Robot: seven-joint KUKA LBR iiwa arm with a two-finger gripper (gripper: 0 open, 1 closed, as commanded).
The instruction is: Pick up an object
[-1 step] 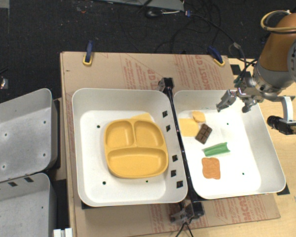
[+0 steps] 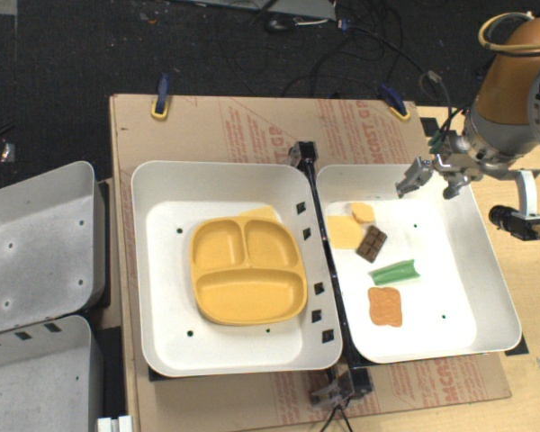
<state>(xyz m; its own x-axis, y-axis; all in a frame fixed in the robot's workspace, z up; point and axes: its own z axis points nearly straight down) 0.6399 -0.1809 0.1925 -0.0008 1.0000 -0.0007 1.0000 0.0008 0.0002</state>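
nearest in the right bin (image 2: 495, 327), an orange ridged square (image 2: 385, 307); just beyond, a green strip (image 2: 395, 273), then a brown block (image 2: 372, 243) touching a yellow flat piece (image 2: 344, 233), with a small yellow chunk (image 2: 363, 212) behind. in the left bin (image 2: 153, 241), a yellow divided tray (image 2: 248, 271). farthest, over the right bin's back edge, the gripper (image 2: 429, 178), fingers spread, pinching nothing.
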